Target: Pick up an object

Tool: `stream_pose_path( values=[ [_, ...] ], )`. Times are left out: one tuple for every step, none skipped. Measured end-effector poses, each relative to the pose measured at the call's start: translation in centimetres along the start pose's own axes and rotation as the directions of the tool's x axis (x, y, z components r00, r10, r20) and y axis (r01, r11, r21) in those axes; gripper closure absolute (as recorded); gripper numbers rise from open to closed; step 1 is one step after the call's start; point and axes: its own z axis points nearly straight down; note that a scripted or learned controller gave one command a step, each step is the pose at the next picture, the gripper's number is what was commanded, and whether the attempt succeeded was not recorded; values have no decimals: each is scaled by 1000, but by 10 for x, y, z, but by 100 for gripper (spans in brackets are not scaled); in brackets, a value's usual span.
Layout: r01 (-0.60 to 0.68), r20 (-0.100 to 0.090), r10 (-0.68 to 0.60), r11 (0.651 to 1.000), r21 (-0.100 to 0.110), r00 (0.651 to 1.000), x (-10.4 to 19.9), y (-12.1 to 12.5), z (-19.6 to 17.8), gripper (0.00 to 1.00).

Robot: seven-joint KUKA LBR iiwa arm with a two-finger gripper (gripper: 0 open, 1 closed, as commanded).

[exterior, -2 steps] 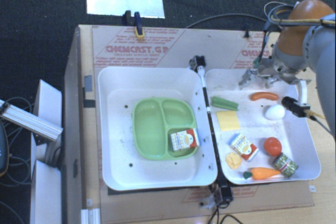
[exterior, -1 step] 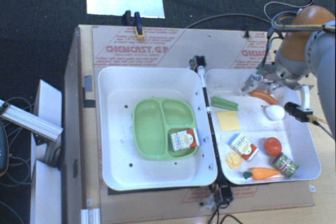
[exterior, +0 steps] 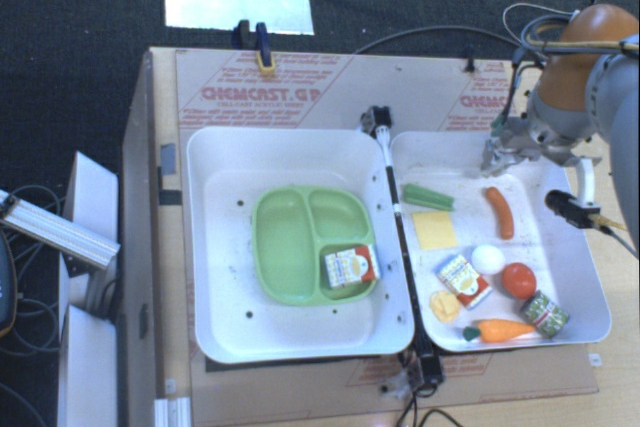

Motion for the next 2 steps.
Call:
stream_pose_path(
  values=[
    [0,0,0,1000,0,1000,0,0,0,0],
    [0,-2,0,1000,4,1000,16,-1,11,0]
  ],
)
